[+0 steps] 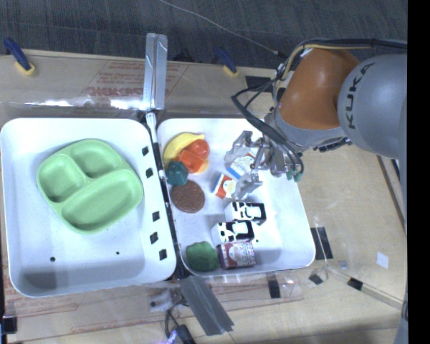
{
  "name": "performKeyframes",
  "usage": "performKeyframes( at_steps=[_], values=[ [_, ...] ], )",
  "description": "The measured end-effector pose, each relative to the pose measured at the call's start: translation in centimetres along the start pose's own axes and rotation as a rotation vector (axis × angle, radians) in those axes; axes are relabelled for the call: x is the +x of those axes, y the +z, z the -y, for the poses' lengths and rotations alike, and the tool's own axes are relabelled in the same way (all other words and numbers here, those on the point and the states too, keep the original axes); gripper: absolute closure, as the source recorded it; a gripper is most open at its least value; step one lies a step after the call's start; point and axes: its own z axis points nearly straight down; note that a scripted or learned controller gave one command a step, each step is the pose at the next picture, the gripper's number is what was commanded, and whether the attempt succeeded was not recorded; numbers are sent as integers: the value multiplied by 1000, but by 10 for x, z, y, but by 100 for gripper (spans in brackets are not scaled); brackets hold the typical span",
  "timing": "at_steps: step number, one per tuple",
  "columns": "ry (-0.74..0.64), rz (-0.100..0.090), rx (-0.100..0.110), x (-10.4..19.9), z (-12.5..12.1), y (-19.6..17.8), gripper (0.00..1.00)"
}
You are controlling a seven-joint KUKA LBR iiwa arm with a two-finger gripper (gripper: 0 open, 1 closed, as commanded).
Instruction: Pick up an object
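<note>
Clutter fills the right bin (301,228) in the camera view: a banana (178,143) and an orange toy (196,156) at the far left, a teal piece (177,173) and a brown disc (188,196) beside them, a green lump (200,256) and a can (237,254) at the near edge, and a black-and-white carton (242,221) in the middle. The left bin (21,264) holds a green divided plate (91,183). The arm (344,99) comes in from the right, and the tool (247,169) hangs low over the right bin's far half, just above a small blue, white and orange packet (229,176). Whether the tool is spread or pressed together I cannot tell, and nothing is plainly caught in it.

The packet looks the likeliest target. My worry is crowding: the carton lies just beside it, so a descent slightly off could land on both or push the packet aside. A thin, flat packet may also slip out of a shallow pinch.
</note>
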Motion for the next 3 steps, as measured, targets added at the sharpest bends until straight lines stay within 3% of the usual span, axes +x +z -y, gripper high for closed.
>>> performKeyframes(
  at_steps=[1, 2, 3],
  values=[
    [5, -8, -5, 20, -49, 70, 0],
    [99, -5, 3, -37, -67, 68, 0],
    [64, -7, -1, 8, -16, 69, 0]
  ],
)
